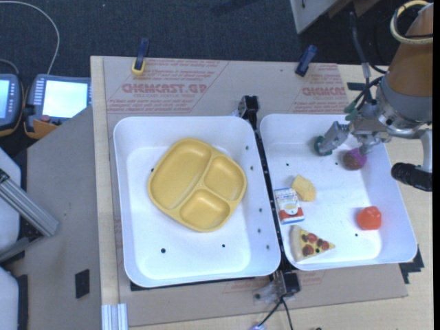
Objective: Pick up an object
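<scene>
Your gripper [342, 139] is low over the right bin's [395, 205] far end; can't tell its state. A purple toy [354, 159] lies just beside it. Nearer: cheese wedge [303, 188], milk carton [289, 205], pizza slice [310, 243], red tomato [369, 217]. Left bin [130, 205] holds a yellow divided plate [197, 183].
</scene>
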`<state>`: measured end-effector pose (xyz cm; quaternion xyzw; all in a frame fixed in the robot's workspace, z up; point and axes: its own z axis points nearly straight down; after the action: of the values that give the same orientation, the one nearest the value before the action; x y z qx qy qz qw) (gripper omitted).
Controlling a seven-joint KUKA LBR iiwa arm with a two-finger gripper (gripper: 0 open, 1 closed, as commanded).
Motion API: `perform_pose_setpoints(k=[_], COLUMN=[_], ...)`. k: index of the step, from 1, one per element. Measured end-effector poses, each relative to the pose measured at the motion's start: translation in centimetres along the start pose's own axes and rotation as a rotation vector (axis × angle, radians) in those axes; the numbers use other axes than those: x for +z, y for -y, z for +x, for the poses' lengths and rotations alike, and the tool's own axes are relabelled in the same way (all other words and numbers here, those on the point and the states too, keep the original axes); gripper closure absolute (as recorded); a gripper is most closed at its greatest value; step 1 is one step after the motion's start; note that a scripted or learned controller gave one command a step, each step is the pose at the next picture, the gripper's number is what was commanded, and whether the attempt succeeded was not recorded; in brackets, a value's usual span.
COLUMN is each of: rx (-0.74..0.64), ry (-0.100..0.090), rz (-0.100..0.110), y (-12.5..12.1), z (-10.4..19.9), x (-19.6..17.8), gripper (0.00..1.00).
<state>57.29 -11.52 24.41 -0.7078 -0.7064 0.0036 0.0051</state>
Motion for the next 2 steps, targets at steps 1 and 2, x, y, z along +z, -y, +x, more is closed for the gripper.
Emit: perform_pose_setpoints(k=[1, 2], rx=[-0.002, -0.001], ry=[0.001, 0.000], rz=[-0.010, -0.004], y=[-0.2, 0.7], z=[0.0, -0.1], x=[-0.5, 5.3], gripper=[0.00, 0.00])
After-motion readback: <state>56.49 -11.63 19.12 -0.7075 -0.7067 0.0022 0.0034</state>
